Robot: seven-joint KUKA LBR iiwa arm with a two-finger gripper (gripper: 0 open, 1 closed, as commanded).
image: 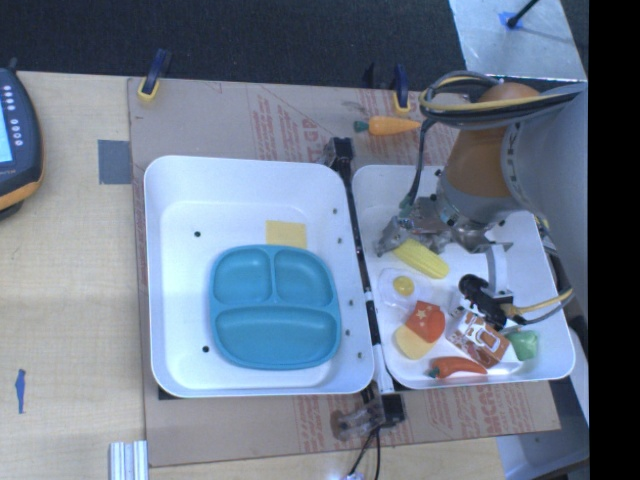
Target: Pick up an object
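1. Nearest the camera in the right shallow white bin (560,363) lie a red-orange plastic chilli (458,369) and a red toy strawberry (425,320).
2. Further in, the yellow plastic corn cob (421,260) lies with its long axis running from upper left to lower right.
3. The claw (418,223) hangs just above and behind the cob's upper end; whether it is spread, I cannot tell.
4. The left bin holds a blue divided plate (275,306).

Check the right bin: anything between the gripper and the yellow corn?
Nothing visible. The gripper sits at the upper left of the right bin, right above the yellow corn, with no object between them. The red pepper and the other toys lie further down the bin, off that path.
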